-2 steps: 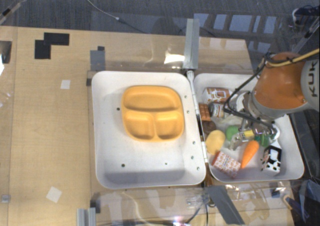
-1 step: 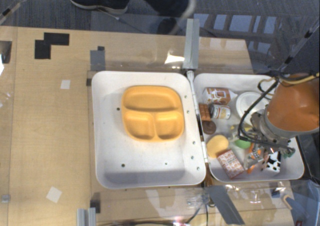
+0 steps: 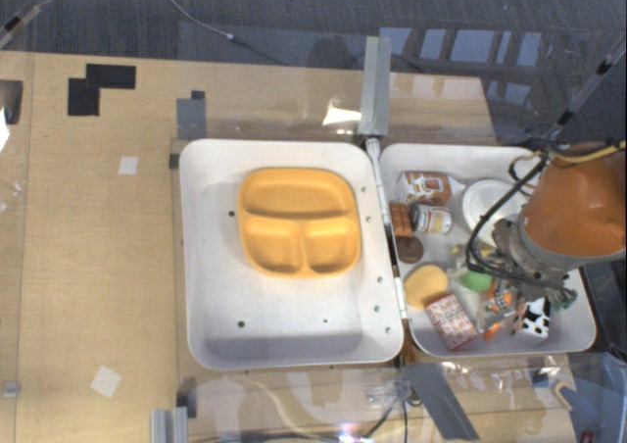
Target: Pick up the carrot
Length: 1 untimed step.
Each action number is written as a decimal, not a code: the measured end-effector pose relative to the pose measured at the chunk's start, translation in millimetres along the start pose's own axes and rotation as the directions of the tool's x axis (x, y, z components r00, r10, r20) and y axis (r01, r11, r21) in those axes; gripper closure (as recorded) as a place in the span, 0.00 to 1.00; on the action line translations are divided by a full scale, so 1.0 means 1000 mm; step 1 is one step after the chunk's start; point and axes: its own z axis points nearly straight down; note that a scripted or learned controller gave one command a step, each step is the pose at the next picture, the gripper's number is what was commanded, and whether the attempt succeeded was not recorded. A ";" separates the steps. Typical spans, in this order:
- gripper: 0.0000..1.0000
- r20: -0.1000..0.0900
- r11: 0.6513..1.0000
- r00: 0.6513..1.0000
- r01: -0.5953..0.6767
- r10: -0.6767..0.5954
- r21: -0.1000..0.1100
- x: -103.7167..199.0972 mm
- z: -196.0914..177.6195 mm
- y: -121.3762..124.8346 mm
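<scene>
While my arm reaches in from the right, my hand (image 3: 509, 296) hangs low over the near right part of the right bin (image 3: 585, 338), and the orange band (image 3: 578, 208) above my wrist covers much of that bin's right side. Whether my hand is spread or pressed together I cannot tell, since the wrist and its black cables hide it from above.

The carrot (image 3: 498, 326) lies on the bin floor just below my hand, a small orange shape near the bin's near edge; whether I touch it I cannot tell. Just right of it sits a black-and-white cow-patterned toy (image 3: 535, 319). To its left lies a red patterned packet (image 3: 450, 320), tilted, and beyond that a round yellow piece (image 3: 426, 284). A green item (image 3: 476, 281) peeks out beside my wrist. Farther back in the same bin are a small can (image 3: 432, 220) lying on its side, a brown-labelled package (image 3: 427, 186), a dark round piece (image 3: 410, 249) and a white bowl (image 3: 487, 202).

The left bin (image 3: 211, 333) holds a yellow divided tray (image 3: 299, 221) with three compartments, set toward its far half. Both bins rest side by side on the wooden table (image 3: 88, 274).
</scene>
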 end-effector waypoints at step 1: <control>0.00 0.002 1.000 1.000 0.000 0.000 0.001 0.001 0.000 -0.003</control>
